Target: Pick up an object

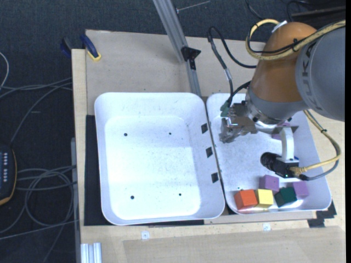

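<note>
Several small blocks lie along the front edge of the right bin: an orange one, a yellow one, a dark green one and two purple ones. My gripper hangs over the back left part of that bin, close to the wall it shares with the left bin. It is well behind the blocks and to their left. Nothing shows in it.
The left bin lies beside the right one. A slanted metal pole rises behind the bins. A black and white fitting with a yellow cable sits under the arm, just behind the blocks.
</note>
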`<state>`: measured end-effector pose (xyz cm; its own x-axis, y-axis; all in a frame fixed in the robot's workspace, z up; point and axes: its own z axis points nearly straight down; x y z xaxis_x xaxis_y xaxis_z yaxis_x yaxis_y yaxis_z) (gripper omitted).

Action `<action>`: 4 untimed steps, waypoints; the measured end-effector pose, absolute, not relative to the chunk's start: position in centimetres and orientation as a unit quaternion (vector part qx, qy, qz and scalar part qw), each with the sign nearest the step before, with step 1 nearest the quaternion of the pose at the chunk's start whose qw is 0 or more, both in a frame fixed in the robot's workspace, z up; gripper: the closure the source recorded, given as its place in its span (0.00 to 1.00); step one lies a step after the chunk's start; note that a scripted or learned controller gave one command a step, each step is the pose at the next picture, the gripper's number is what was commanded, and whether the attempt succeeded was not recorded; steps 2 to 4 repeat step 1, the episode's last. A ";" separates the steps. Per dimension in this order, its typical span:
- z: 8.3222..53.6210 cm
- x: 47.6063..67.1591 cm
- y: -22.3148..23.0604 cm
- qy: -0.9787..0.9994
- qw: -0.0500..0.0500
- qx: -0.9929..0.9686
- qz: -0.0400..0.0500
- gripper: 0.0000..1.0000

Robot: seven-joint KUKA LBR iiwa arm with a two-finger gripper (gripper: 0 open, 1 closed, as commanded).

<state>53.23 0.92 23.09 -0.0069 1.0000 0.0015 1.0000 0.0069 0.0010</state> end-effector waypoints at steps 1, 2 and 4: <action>23.4 54.7 7.2 -0.710 0.000 -0.704 -0.002 1.00; 23.4 54.7 7.2 -0.710 0.000 -0.704 -0.002 1.00; 23.4 54.7 7.2 -0.710 0.000 -0.704 -0.002 1.00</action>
